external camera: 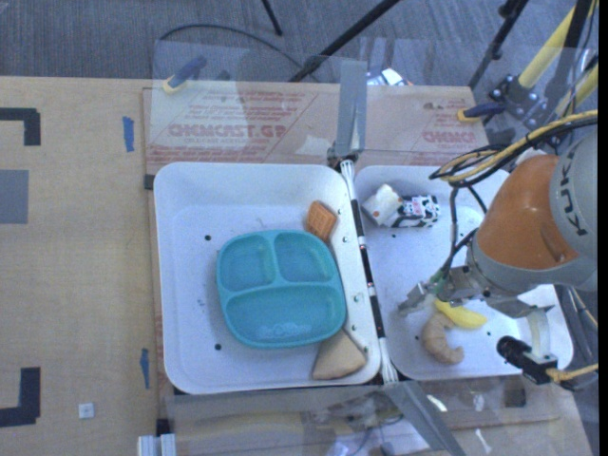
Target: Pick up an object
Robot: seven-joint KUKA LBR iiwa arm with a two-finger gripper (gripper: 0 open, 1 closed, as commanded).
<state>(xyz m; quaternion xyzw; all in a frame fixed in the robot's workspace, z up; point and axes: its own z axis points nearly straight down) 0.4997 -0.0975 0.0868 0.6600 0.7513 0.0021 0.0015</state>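
In the right bin (404,255), my gripper (435,295) hangs low under the arm's orange band (518,221). A yellow banana (463,315) lies right at the gripper's tip, partly under it. Just in front of the banana lies a tan lumpy piece (442,340). At the back of this bin a small white object (382,203) lies next to a black-and-white toy (418,210). Whether anything is gripped is hidden by the wrist.
The left bin (180,255) holds a teal divided plate (281,288), an orange waffle piece (322,220) at its back right, and a tan wedge (339,359) at its front right. The ridge between the bins (364,274) lies left of the gripper. Cables (494,155) trail over the arm.
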